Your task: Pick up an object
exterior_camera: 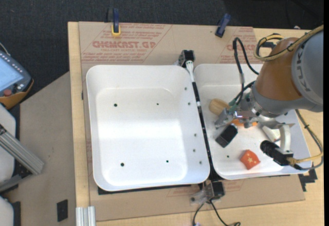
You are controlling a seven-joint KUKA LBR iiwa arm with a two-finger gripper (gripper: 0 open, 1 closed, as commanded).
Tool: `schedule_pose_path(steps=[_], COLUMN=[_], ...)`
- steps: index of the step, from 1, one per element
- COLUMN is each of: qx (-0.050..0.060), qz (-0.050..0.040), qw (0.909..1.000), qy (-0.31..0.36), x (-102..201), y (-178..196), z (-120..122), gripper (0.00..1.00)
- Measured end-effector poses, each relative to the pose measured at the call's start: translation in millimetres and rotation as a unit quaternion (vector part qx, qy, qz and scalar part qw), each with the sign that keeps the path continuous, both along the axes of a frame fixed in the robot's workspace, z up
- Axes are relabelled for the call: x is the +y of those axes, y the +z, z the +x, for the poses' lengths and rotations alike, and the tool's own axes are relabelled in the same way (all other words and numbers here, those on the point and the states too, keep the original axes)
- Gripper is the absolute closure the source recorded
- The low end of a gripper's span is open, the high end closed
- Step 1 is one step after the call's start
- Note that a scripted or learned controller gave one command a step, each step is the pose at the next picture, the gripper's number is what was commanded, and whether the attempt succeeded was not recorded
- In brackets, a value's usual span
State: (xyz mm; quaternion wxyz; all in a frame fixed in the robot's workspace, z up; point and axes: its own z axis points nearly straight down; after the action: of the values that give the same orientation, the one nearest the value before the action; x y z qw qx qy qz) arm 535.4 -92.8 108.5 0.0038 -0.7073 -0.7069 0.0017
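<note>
"While my gripper (235, 116) hangs low over the right bin (221, 80), I can't tell you whether it is spread or clenched. My own wrist and the orange band (275, 73) above it cover that part from the camera."

"What lies closest to it?"

"A black block (226, 136), just beside the gripper toward the view's lower left. Its long axis slants from lower left to upper right. I'd judge it the nearest thing to go for, and the grasp would have to close across that slant."

"Are you touching it?"

"Hard to say — its upper end runs in under my tooling, so I can't make out contact or a gap. Nothing shows as gripped."

"Anything else within reach?"

"A tan wooden piece (218, 106) sits just beside the gripper on the other side, toward the divider between the bins. Its right end is hidden by me. Farther off, near the bin's front edge, lies a small orange-red chunk (250, 159), too small to name more exactly."

"And the left bin (139, 127)?"

"Well apart from me — I see only its white floor with a few dark dots."
</note>
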Motion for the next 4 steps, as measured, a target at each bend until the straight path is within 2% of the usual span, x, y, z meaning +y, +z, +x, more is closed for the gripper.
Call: schedule_pose_path(steps=[1, 2, 3, 4], qx=[-0.005, -0.011, -0.001, -0.004], qz=[-0.0016, -0.0016, -0.0005, -0.0011], qw=[1.0000, 0.9999, 1.0000, 1.0000], qy=[-0.001, 0.003, 0.004, 0.003], x=[-1, 49, 123, 165], y=[14, 266, 223, 224], z=[2, -52, -56, -56], gripper=[1.00, 1.00, 1.00, 1.00])
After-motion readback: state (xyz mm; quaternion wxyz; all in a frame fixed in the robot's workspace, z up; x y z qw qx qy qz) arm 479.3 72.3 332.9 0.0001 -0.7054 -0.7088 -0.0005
